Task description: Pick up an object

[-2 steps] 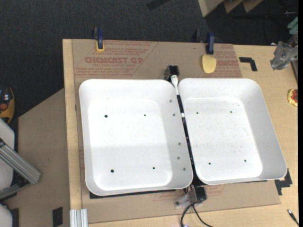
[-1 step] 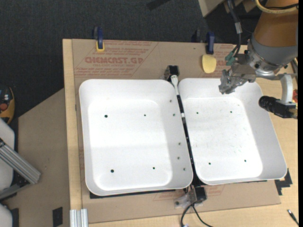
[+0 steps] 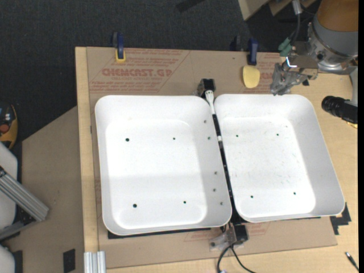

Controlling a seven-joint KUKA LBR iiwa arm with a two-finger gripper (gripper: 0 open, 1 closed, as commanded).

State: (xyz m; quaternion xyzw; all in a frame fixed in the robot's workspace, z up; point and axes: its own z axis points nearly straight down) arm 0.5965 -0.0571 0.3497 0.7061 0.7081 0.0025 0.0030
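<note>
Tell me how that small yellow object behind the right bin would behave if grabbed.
The yellow object looks rounded and smooth, so it may slip or roll. It seems small, probably light. It lies on the board beside the hand, outside the right bin.

The brown cardboard-like sheet (image 3: 170, 67) under the two bins carries red print reading "CHEMCAST G P" near its far edge. Smaller red lines above and below that word are too fine to read.

two white bins (image 3: 108, 152), one yellow object (image 3: 251, 76)
</note>
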